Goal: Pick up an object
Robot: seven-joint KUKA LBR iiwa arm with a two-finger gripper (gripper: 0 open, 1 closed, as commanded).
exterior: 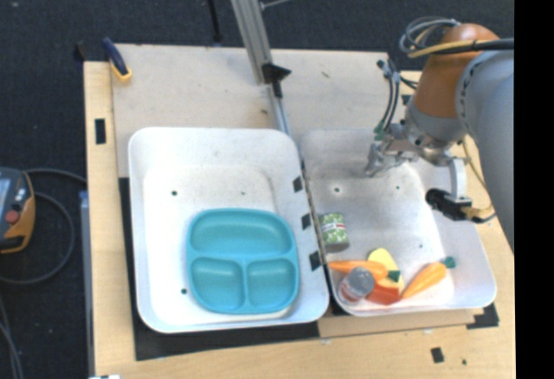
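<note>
1. Gripper (378, 163) hovering over right bin (363, 195), far end; finger state: can't tell.
2. Carrot (426, 279), can (333, 230), lid (357, 283) lying at near edge.
3. Smooth blue tray (243, 261) sitting in left bin (208, 170).

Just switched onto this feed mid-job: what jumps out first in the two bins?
The turquoise divided tray stands out most, lying in the near part of the left bin. Next comes the bright cluster in the near corner of the right bin: a carrot, other orange and yellow pieces, and a small can by the divider. The gripper sits over the far part of the right bin, away from that cluster.
</note>
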